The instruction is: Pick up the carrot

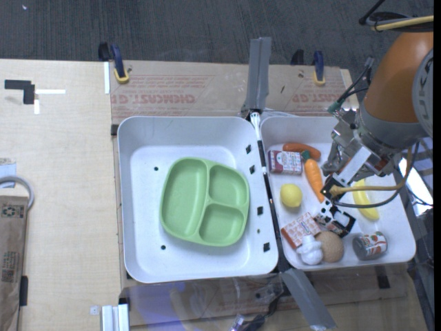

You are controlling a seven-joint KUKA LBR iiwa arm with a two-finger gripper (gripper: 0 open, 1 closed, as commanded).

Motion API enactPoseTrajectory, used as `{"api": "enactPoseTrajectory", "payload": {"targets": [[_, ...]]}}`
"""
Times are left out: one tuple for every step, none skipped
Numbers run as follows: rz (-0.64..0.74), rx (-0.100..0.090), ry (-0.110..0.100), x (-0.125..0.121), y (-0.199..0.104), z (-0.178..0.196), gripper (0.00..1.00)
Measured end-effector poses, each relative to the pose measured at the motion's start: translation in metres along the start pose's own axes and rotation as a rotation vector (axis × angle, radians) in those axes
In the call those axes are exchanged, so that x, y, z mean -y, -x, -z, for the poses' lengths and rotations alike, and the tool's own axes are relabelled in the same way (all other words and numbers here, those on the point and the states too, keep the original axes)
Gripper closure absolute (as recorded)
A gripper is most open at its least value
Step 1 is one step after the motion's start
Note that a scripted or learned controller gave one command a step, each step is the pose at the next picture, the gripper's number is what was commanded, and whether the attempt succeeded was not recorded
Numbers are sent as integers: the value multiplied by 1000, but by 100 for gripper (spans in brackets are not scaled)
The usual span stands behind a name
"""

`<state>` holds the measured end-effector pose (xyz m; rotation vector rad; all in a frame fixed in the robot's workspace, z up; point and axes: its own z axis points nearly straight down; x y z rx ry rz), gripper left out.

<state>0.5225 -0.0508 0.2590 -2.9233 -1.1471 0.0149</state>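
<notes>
The orange carrot [314,178] lies in the right bin [406,243], its length running from the upper middle down toward the centre. My gripper [336,163] hangs over the right bin just to the right of the carrot's upper half, under the grey wrist with the orange band. Nothing shows between the gripper and the carrot that tells of a hold; the carrot rests on the bin floor.
Around the carrot lie a red sausage [301,147], a red packet [285,162], a lemon [291,195], a banana [366,204], a can [370,245], a brown ball [331,247] and a black-and-white piece [337,219]. The left bin holds a green divided plate [204,201].
</notes>
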Motion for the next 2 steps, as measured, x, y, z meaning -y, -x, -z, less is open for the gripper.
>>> {"api": "enactPoseTrajectory", "payload": {"targets": [[-409,-4,2,39,-32,-2,100],[-149,-3,-1,31,33,-38,100]]}}
